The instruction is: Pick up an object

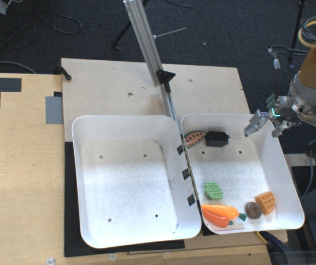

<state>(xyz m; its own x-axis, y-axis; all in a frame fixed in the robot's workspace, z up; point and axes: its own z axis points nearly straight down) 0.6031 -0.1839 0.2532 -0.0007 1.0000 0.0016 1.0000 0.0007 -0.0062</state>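
White bins (91, 127) on beige bench (108, 87)

Toys (221, 213) lie in the right bin (282, 164).

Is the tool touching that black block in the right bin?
Apart. The camera view shows the tool near the right white bin's far right rim, with a stretch of bare white floor between it and the black rectangular block.

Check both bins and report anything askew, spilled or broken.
Nothing stands out. The right bin holds a black block, green piece, orange carrot and waffle-like piece, all lying inside. The gripper hovers at its upper edge.
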